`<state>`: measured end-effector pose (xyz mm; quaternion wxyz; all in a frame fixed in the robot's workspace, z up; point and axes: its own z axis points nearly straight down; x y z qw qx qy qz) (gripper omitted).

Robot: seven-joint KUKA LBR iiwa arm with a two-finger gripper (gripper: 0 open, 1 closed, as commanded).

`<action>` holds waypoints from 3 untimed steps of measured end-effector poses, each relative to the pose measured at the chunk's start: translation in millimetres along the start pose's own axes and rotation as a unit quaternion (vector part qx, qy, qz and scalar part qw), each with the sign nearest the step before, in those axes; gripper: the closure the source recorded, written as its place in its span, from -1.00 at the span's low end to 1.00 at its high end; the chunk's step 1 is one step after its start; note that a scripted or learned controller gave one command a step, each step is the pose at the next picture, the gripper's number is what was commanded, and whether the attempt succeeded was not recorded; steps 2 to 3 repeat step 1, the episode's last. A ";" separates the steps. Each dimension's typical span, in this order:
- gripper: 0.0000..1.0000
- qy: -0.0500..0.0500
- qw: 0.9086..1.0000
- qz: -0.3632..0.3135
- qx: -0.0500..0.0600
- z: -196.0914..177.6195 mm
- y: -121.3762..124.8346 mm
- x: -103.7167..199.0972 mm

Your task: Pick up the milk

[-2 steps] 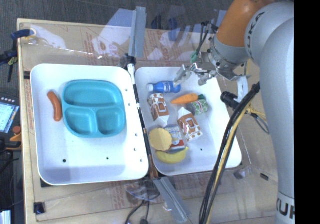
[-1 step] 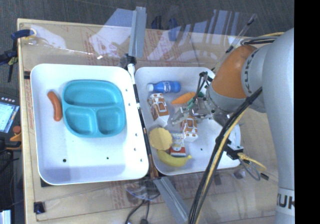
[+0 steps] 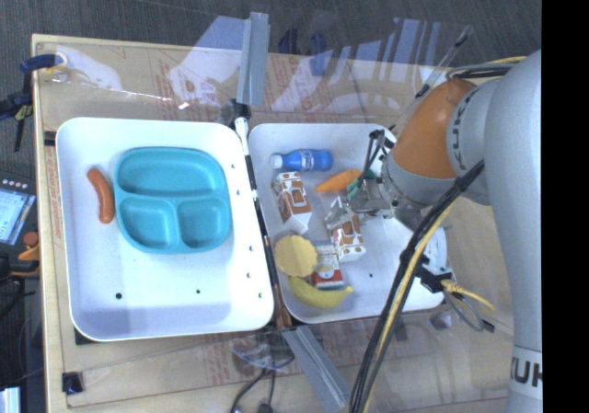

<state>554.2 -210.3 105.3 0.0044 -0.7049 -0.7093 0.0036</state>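
Note:
Two brown-and-white milk cartons lie in the right bin (image 3: 405,287). One carton (image 3: 292,196) is near the bin's left side; the other (image 3: 348,239) is in the middle. My gripper (image 3: 350,212) hangs low over the bin's centre, just above the upper end of the middle carton and right beside an orange carrot (image 3: 337,181). I cannot make out whether it touches the carton. The grey arm with its orange band (image 3: 433,131) reaches in from the right and hides the bin's right part.
A white bottle with a blue cap (image 3: 302,161) lies at the right bin's back. A yellow round piece (image 3: 296,256), a small carton (image 3: 329,268) and a banana (image 3: 322,294) sit at its front. The left bin (image 3: 92,301) holds a teal divided plate (image 3: 175,198) and a sausage (image 3: 100,194).

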 end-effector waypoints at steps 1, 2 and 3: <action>1.00 0.000 0.999 0.034 -0.004 -135.5 -41.1 23.7; 1.00 0.000 0.999 0.034 -0.004 -135.5 -41.1 23.7; 1.00 0.000 0.999 0.034 -0.004 -135.5 -41.1 23.7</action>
